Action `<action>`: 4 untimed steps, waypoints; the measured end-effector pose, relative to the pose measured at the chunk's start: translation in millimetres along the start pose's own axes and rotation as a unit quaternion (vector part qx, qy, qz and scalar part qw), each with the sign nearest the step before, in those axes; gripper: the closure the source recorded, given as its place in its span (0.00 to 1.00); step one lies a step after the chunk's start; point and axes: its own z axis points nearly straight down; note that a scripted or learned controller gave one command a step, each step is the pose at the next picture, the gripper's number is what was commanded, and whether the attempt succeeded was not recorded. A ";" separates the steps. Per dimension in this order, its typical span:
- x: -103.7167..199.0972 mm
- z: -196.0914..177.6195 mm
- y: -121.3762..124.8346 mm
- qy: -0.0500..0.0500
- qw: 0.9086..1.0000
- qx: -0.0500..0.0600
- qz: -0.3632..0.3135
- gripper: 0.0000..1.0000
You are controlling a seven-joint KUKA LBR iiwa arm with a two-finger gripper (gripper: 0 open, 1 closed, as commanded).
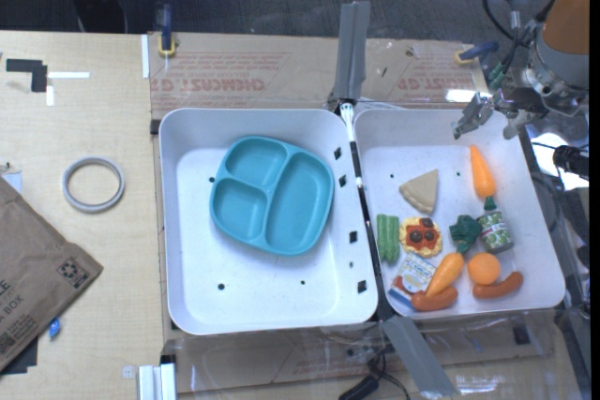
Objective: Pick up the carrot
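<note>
The counter (84, 108) carries two shallow white bins side by side. The left bin (187, 229) holds a teal divided plate (272, 195), lying flat near the bin's middle.

The right bin (375, 145) holds the food items. One carrot (482, 171) lies near the far right wall, roughly upright in the view, apart from the other items. A second carrot (445, 273) lies tilted in the near cluster, just beside an orange ball (484, 268) and touching a sausage (434, 300) at its lower end. Another sausage (498, 286) lies below the ball. A wedge of bread (421, 191) sits near the bin's middle. A green vegetable (387, 237) lies beside a small pizza round (422, 237). A broccoli piece (465, 229) and a green-labelled can (494, 230) sit together, between the upper carrot and the orange ball.

The arm enters from the right, its orange band at the upper corner. The claw (489, 112) hangs over the far right corner of the right bin, above and just beyond the upper carrot, not touching it. Nothing sits between its fingers; whether they are spread or clenched cannot be told.

A roll of tape (94, 184) and a brown paper package (33, 276) rest on the counter to the left.
</note>
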 end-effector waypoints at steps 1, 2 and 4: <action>-64.1 28.1 4.4 -0.001 0.999 -0.001 -0.050 0.00; -58.1 145.1 -3.5 0.002 0.993 -0.003 -0.120 0.00; 10.5 66.7 38.4 -0.001 0.993 -0.002 -0.119 1.00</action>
